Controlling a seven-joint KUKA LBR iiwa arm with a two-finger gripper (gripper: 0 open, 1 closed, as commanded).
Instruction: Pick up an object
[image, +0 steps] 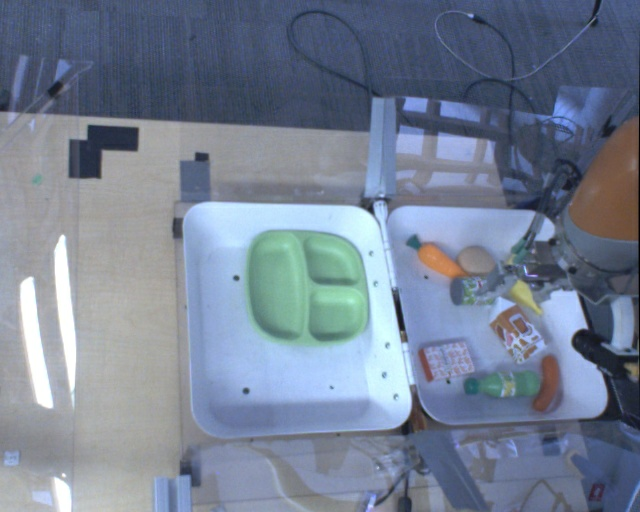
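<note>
The right bin (590, 400) holds several small items. An orange carrot (436, 258) lies at its far left, with a tan round piece (477, 260) beside it. A grey can (469, 291) lies on its side near the middle. My gripper (528, 270) hangs low over the bin's far right part, just right of the can and right above a yellow piece (526, 296). Nearer the front lie an orange-and-white box (517, 333), a pink box (446, 359), a green bottle (503, 384) and a reddish sausage (547, 384).
The left bin (215, 400) carries a green divided plate (305, 285). The arm's orange band (610, 190) and grey wrist cover the right bin's far right corner. A metal post (379, 150) stands behind the gap between the bins.
</note>
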